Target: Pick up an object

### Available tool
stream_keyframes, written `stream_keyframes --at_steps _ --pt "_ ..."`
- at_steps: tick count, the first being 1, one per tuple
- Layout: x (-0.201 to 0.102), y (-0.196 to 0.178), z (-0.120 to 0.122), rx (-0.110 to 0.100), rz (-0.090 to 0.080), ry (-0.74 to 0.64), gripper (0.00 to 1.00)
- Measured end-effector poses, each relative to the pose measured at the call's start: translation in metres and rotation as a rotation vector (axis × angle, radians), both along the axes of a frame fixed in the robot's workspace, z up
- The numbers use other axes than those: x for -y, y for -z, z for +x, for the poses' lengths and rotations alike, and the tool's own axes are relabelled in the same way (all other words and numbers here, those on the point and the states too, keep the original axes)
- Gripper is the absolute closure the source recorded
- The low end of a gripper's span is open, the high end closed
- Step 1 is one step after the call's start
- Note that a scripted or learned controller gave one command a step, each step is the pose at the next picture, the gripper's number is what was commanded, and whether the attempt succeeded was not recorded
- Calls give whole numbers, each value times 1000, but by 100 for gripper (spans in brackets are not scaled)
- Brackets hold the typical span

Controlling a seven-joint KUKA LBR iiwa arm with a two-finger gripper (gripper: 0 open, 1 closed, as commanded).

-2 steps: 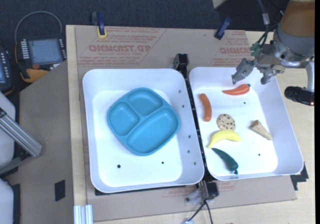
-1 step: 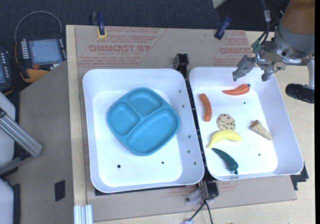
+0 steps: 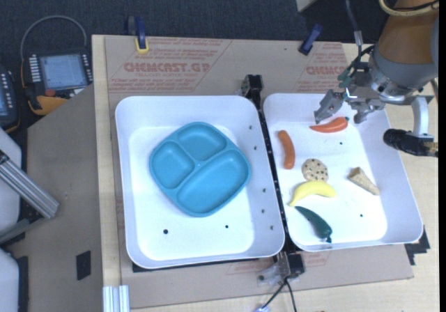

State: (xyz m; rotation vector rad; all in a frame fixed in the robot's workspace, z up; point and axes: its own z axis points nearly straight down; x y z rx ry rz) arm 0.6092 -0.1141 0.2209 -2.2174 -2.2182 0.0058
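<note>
Here we are over the table [image 3: 104, 164], two white bins side by side, and all the action is in the right bin [image 3: 397, 199]. That bin works as the landmark, since it holds every loose item: an orange-red chili pepper [image 3: 329, 125] near its far edge, an orange sausage [image 3: 286, 149] along its left wall, a round cookie [image 3: 315, 169] about mid-bin, a banana [image 3: 313, 192] just nearer than the cookie, a tan wedge [image 3: 363, 180] toward the right side, and a dark green pepper [image 3: 316, 223] near the front edge. They lie spread apart, not stacked, which looks deliberate: each piece has free room around it for fingers to come down either side.

The left bin [image 3: 132, 227], just beyond the right bin's left wall, carries a blue divided plate [image 3: 200, 168], sitting flat and bare.

Now the claw [image 3: 343, 106]. It hangs at the far end of the right bin, directly above the chili pepper, fingers pointing down. They stand moderately spread, one toward each end of the pepper, with a clear gap between them. Nothing sits between them, so nothing is held. The tips look very close to the pepper, but whether they touch it I cannot tell from this slanted view.

My read: the chili is the likely target, and the claw is lined up for a descent and squeeze. The pepper is slim and smooth, so it may roll or slip.
</note>
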Motion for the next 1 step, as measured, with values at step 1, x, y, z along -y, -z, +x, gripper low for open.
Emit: stream_keyframes --at_steps 1 --pt "6 61 -3 -2 0 1 0"
